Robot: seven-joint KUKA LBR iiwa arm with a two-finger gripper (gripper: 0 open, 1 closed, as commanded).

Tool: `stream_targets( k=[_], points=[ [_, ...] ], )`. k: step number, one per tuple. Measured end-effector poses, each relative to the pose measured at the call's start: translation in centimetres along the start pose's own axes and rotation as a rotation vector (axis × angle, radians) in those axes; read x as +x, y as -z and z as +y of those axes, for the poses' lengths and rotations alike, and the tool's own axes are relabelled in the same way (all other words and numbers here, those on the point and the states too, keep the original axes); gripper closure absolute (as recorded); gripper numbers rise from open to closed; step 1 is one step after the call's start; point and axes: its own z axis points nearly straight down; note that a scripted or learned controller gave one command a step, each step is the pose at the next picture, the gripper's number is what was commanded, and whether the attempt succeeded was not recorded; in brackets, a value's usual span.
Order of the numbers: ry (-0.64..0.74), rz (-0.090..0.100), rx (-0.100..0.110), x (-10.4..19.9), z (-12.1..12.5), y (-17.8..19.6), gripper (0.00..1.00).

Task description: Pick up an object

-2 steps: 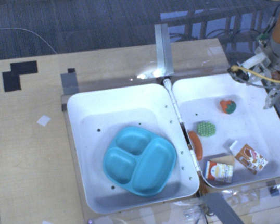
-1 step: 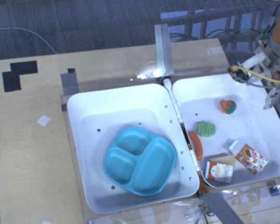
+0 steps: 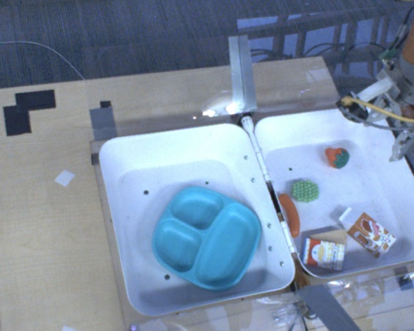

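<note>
The tool [image 3: 404, 139] hangs at the right bin's [image 3: 395, 170] far-right rim, partly cut off; its state cannot be told.

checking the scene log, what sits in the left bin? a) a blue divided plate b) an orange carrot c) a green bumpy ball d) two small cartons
a, the blue divided plate lies in the left bin, while the green bumpy ball and the small cartons lie in the right bin.
</note>
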Motion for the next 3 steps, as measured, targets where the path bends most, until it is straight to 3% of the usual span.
stream_targets(
  k=[3],
  points=[
    [0.000,0.000,0.000,0.00,0.00,0.00,0.00]
  ],
)
